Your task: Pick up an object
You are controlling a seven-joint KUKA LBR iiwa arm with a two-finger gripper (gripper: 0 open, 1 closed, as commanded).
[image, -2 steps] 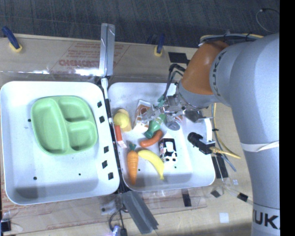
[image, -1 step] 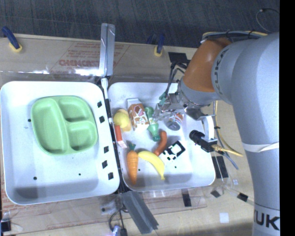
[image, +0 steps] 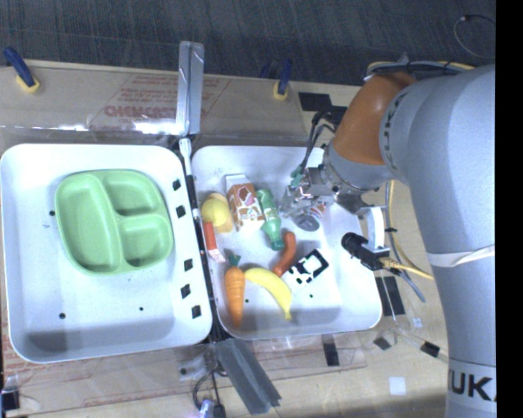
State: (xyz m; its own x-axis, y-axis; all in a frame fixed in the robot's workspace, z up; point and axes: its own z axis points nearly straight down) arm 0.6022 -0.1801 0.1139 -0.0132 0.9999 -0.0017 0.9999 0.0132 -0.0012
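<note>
Hovering in the right bin (image: 353,307), end effector (image: 303,200) sits just right of the upright green bottle (image: 269,212); finger state cannot be told.

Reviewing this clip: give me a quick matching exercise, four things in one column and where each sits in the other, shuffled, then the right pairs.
Things:
1. green divided tray
2. banana
3. gripper
4. yellow lemon

Places:
A. near the front of the right bin, beside the big carrot
B. over the right bin's far right part, next to the green bottle
C. in the left bin
D. against the right bin's left wall, by the small carton

Pairs: 1-C, 2-A, 3-B, 4-D
</note>
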